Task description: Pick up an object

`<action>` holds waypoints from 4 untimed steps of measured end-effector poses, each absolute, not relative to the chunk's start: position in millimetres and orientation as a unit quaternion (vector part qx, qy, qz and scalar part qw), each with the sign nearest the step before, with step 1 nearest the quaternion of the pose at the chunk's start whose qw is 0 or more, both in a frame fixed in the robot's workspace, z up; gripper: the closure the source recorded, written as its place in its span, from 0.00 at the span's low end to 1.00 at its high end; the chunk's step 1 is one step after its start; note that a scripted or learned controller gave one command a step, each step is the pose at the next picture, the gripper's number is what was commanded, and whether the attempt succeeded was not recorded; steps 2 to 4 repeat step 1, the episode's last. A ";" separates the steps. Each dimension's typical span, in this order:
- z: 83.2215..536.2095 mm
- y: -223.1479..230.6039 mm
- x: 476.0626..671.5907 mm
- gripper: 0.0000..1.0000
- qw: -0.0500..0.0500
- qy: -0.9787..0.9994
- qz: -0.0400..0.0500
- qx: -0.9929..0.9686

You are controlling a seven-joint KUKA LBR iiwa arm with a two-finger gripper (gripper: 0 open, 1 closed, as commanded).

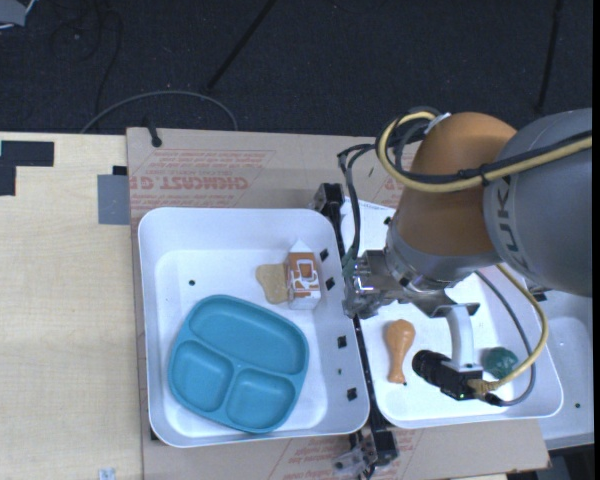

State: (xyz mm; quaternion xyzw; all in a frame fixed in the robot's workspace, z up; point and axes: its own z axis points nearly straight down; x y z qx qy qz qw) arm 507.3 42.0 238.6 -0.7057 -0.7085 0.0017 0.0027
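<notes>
The grey arm with its orange band hangs over the right bin and hides most of its floor. My gripper sits low at that bin's left wall, close to the divider between the bins. An orange drumstick-shaped toy lies on the right bin's floor just below and right of the gripper, apart from it. A small teal ball rests further right. In the left bin are a blue divided plate, a small white and orange carton and a tan flat piece.
The carton and the tan piece touch each other near the left bin's right wall, above the plate. Black clips line the divider between the bins. Brown cardboard lies under both bins; a pale wooden bench extends to the left.
</notes>
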 end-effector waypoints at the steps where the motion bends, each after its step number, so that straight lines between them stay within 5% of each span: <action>1: 243.6 87.4 501.3 1.00 0.001 -0.708 0.001 -0.706; 4: 243.6 87.4 501.3 1.00 0.001 -0.708 0.001 -0.706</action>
